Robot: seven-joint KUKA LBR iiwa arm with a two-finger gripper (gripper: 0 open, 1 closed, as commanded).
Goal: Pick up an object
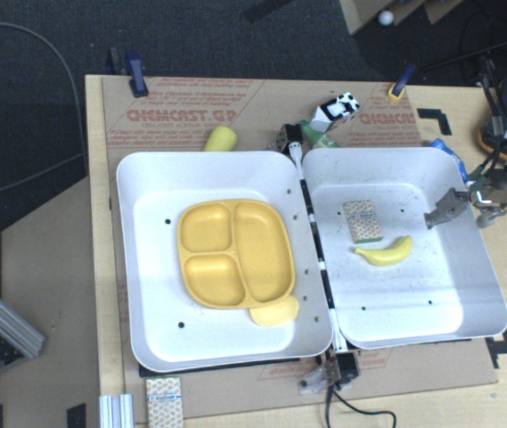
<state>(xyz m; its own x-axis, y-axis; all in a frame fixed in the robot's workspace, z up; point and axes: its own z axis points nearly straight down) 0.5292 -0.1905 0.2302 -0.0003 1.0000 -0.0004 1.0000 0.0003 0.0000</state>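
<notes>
A yellow banana (383, 252) lies in the right bin (431, 319), near its middle. Just above it sits a small speckled sponge (362, 221) with a green edge. The left bin (146, 328) holds a yellow divided plate (235, 252), and a pale yellow flat piece (273, 312) pokes out from under the plate's lower edge. My gripper (465, 201) hangs over the right bin's right rim, well to the right of the banana and slightly above it in the picture. Nothing is visible in its grasp.
Behind the bins on the bench lie a yellow object (221, 138) and a black-and-white toy (337, 110). Blue clamps (134, 72) grip the bench's back edge. A patterned packet (164, 400) lies at the front left. The ridge between the bins (314, 248) separates the two.
</notes>
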